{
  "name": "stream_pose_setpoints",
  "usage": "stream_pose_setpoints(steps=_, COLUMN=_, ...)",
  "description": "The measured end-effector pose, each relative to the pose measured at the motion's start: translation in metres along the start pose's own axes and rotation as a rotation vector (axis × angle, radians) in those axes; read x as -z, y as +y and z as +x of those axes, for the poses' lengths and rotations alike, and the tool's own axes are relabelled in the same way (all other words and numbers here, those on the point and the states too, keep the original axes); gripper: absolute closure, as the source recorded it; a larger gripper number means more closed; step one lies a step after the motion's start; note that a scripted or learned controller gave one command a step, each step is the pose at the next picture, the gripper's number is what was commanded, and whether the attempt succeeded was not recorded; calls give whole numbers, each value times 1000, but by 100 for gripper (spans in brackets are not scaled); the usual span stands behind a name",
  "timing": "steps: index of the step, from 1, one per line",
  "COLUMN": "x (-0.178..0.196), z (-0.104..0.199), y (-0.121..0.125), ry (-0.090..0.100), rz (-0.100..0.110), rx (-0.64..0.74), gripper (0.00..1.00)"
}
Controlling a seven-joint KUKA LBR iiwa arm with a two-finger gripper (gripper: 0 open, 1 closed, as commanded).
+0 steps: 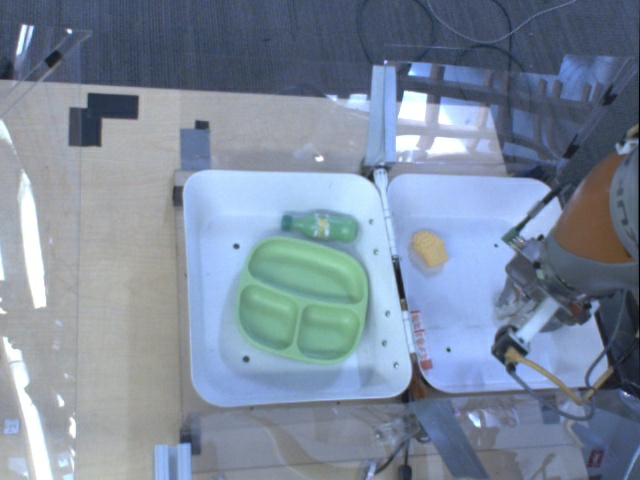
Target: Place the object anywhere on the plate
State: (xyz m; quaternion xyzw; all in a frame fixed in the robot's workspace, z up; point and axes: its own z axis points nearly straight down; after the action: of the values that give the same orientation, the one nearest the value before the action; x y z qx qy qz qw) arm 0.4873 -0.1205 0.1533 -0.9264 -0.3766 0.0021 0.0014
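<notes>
While tilted, arm [590,238] overhangs right bin [470,368].

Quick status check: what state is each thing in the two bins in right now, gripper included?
Green plate: flat in the left bin, nothing on it.
Green bottle: lying on its side, just behind the plate.
Yellow object: loose in the right bin, not held.
Gripper: over the right bin, apart from the yellow object.

Both white bins [300,193] are viewed from 1 fixed camera above the bench [110,268], angled downward.
</notes>
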Motion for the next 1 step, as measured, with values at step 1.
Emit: stream_pose_setpoints(steps=1, x=43, z=22, y=-21, ry=2, rz=-4, rx=22, gripper=100)
